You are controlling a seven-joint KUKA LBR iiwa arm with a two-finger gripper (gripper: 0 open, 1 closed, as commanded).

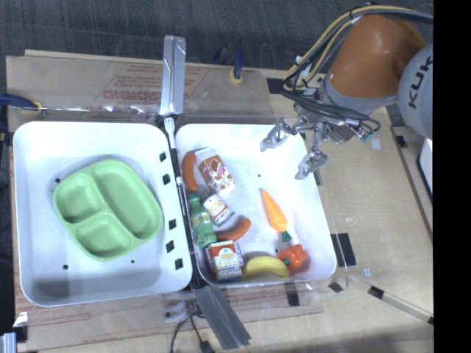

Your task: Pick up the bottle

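A small green bottle (200, 220) lies along the left wall of the right bin (309, 219), between a carton above it and a juice box below. My gripper (293, 153) hangs over the bin's far right corner, well to the right of and above the bottle. Its two fingers (310, 163) are spread apart with nothing between them.
The right bin also holds a sausage (190, 169), a milk carton (214, 171), a small can (216, 209), another sausage (234, 229), a carrot (274, 210), a juice box (226, 260), a banana (266, 266) and a red item (294, 256). A green divided plate (109, 208) sits in the left bin.
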